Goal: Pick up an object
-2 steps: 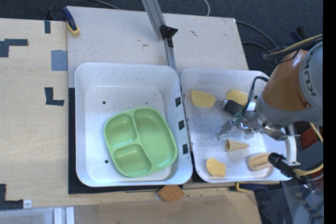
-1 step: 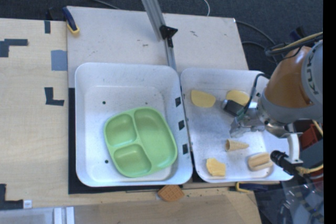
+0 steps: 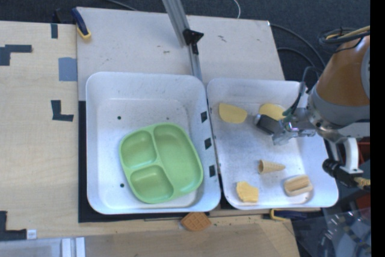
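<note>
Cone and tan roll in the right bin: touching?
Apart. The camera view shows bare bin floor between the cone and the tan roll.

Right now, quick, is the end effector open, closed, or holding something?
End effector: cannot be told; it is over the right bin, beside a yellow piece.

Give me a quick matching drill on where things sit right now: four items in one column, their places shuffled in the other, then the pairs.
Things
1. green divided plate
2. small cone
3. tan block
4. brown round piece

Places
A. on the bench, outside both bins, by their near edge
B. in the bin on the view's left
C. in the bin on the view's right, toward its near corner on the arm's side
D. in the bin on the view's right, near its middle

Pairs: 1-B, 2-D, 3-C, 4-A
</note>
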